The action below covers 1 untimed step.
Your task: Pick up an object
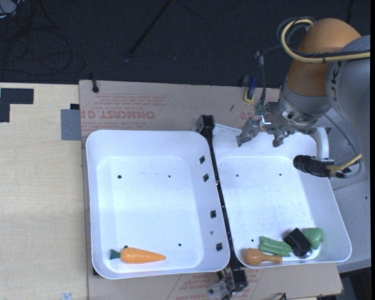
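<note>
My gripper (pixel 259 142) hangs over the far edge of the right bin (pixel 272 186), its two fingers spread open with nothing between them. Well away from it, in that bin's near right corner, lie a green pod (pixel 274 245), an orange pear-shaped toy (pixel 261 257), a black block (pixel 298 242) and a green piece (pixel 314 235) partly behind the block. An orange carrot with a green stub (pixel 141 255) rests in the near left corner of the left bin (pixel 150 192).
A black divider strip (pixel 214 186) runs between the two bins. A black cable end (pixel 311 165) juts over the right bin's far right rim. Cardboard (pixel 144 108) lies under the bins, with the wooden bench (pixel 31 186) to the left.
</note>
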Each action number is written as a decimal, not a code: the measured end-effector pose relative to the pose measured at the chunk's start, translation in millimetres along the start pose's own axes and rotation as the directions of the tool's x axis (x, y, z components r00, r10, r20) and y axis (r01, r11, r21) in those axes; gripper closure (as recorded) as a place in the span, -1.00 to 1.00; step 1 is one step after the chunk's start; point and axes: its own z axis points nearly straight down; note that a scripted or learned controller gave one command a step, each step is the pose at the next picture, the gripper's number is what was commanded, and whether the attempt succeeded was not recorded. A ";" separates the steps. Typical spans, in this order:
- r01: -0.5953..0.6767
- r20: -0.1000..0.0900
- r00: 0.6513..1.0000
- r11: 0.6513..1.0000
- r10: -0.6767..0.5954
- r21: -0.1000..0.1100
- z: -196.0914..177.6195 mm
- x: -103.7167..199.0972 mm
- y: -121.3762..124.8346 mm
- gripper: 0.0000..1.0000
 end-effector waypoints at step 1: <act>0.009 -0.004 1.000 1.000 -0.009 -0.006 -106.3 50.3 1.2 -1.00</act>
